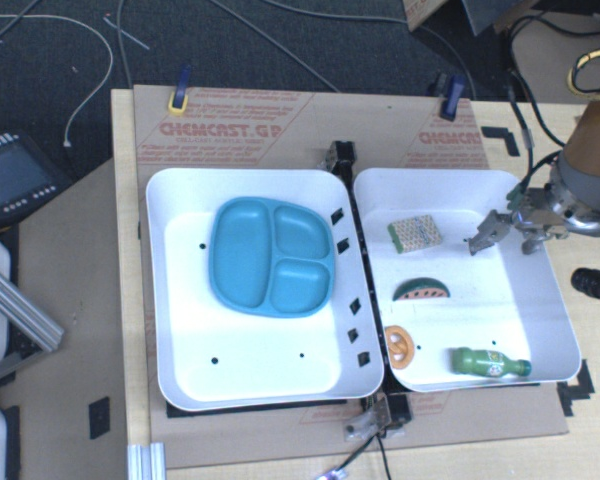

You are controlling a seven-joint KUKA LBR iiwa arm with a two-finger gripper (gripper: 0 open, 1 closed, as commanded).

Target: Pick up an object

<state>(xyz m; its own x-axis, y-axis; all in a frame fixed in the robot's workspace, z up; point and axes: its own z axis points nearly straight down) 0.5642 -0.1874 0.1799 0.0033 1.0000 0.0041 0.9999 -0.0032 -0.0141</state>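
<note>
Grey arm [586,183] entering from the right, wrist bent toward the right bin's [540,308] upper right corner. Gripper [508,236] hanging above that corner, fingers [486,232] spread apart, nothing between them.

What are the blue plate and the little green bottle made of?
The blue plate looks like moulded plastic, matte: even colour, soft rounded dividers. The green bottle seems glossy plastic, probably a toy: small, with highlights along its side. Neither can be told for certain from the look alone.
</note>
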